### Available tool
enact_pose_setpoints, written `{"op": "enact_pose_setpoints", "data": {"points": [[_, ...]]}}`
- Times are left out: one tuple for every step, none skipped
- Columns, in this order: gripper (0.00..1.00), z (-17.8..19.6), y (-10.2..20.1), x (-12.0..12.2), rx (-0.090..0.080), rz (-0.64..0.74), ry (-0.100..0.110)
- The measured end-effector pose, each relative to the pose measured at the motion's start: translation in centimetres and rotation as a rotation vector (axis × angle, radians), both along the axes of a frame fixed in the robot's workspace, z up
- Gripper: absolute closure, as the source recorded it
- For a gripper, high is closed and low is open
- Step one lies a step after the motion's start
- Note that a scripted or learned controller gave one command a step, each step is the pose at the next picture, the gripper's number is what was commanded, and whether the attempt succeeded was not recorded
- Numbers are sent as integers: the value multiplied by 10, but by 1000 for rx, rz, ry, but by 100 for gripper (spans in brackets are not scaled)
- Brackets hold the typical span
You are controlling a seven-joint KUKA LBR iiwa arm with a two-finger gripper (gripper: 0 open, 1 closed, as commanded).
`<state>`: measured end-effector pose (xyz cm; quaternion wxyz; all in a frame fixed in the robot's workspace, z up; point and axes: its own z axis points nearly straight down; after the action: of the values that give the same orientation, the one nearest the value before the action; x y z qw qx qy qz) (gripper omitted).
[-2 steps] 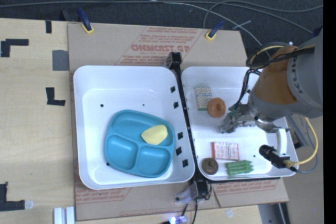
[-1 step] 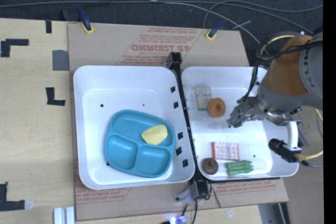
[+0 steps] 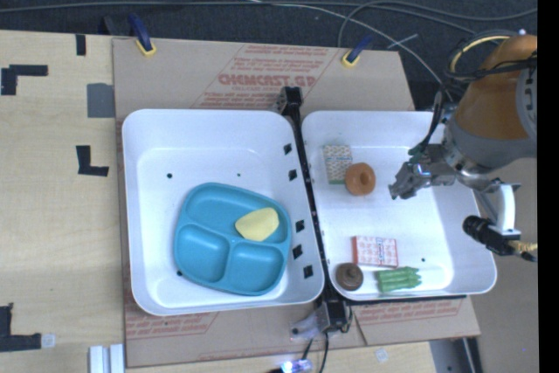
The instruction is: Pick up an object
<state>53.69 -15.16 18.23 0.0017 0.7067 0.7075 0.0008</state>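
Gripper hovers in right bin, just right of orange ball; finger spacing and any hold cannot be told.

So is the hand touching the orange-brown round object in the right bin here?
Apart. The camera view shows a strip of bare white bin floor between the hand and the orange-brown round object.

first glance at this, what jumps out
The blue divided plate in the left bin stands out most, with a yellow object lying on it. In the right bin sits a scatter of small things: an orange-brown round object near the top, a red-and-white packet and a green item lower down. The arm's tool hangs over that bin's right part, beside the round object.
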Motion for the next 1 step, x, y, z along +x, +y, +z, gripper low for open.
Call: {"op": "enact_pose_setpoints", "data": {"points": [[100, 31, 0, 1, 0, 0, 1]]}}
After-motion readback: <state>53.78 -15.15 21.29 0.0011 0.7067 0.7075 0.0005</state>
